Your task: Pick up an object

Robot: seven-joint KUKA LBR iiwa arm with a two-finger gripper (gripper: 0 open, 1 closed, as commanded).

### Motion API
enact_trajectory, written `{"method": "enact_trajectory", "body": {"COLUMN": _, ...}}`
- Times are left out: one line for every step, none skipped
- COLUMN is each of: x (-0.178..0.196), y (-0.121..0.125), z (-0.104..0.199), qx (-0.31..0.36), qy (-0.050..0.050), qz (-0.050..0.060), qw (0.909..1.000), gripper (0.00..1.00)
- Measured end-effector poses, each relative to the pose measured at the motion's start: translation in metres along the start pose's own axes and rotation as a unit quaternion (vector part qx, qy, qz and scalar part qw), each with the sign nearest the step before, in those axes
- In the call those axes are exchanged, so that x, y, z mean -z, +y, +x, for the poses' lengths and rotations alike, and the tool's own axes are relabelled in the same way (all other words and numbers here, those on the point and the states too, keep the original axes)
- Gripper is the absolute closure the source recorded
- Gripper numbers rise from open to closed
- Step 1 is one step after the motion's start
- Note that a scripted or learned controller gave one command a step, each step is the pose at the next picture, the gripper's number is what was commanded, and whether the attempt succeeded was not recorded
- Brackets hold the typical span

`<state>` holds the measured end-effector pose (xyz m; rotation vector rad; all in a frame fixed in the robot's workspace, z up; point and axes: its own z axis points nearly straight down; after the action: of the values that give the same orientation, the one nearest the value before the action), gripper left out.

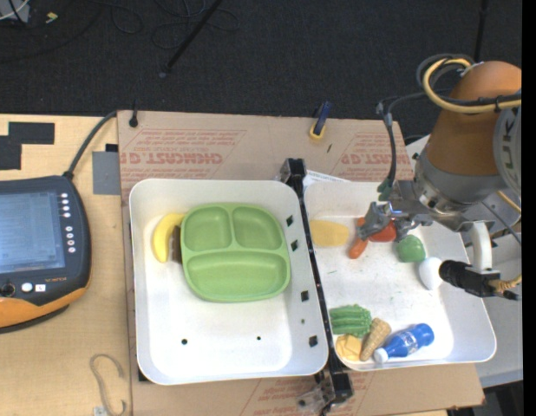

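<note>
Gripper (382, 221) sits low in the right bin (476, 341), over the carrot (365, 239) — finger state cannot be determined. Left to right: pendant (29, 241), banana (164, 236), green tray (233, 252) in the left bin (216, 354). Cardboard (207, 150) print appears mirrored — unreadable. Bottle (407, 341) label illegible.

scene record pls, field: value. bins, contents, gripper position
left bin: green divided plate, banana touching its left edge
right bin: yellow item, orange carrot-like item, green round item, white item, green ridged item, cone, blue bottle
gripper: over right bin's far part, at the carrot-like item
grasp: cannot tell
outside bins: tablet at left
</note>
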<state>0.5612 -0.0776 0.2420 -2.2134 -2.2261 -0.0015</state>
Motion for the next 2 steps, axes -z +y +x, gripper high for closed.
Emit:
{"method": "enact_trajectory", "body": {"x": -0.007, "y": 0.034, "z": 0.037, "qx": -0.001, "qy": -0.001, "qz": 0.001, "qw": 1.0, "gripper": 1.0}}
{"method": "enact_trajectory", "body": {"x": -0.016, "y": 0.02, "z": 0.048, "qx": -0.002, "qy": -0.001, "qz": 0.003, "qw": 1.0, "gripper": 1.0}}
